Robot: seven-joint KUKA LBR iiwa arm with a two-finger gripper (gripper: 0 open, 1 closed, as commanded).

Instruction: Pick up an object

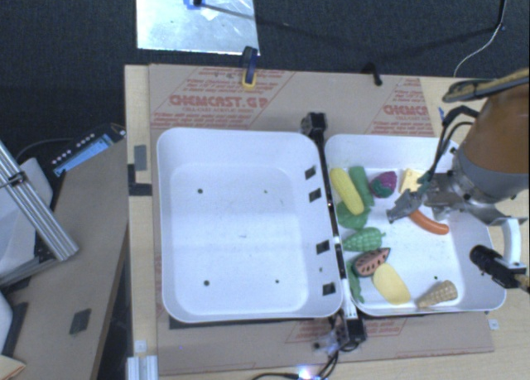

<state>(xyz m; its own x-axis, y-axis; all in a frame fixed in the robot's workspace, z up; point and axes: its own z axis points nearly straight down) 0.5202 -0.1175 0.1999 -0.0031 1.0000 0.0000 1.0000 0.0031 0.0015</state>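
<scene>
My gripper [403,205] hangs over the right bin [464,264], near its middle, at the end of the grey and orange arm coming in from the right. Just to its lower right lies an orange sausage [431,223]. A yellow cheese wedge [410,179] and a purple piece [383,183] lie just beyond the gripper. Along the bin's left side are a yellow corn cob [346,191], a green cucumber [360,180], a green leafy piece [352,219] and a pea pod [363,239]. I see nothing held in the gripper.
Near the right bin's front edge lie a brown and red piece [370,260], a yellow lemon [391,284] and a waffle cone [437,293]. The left bin [240,221] sits beside it, joined by a black divider with clips [325,196].
</scene>
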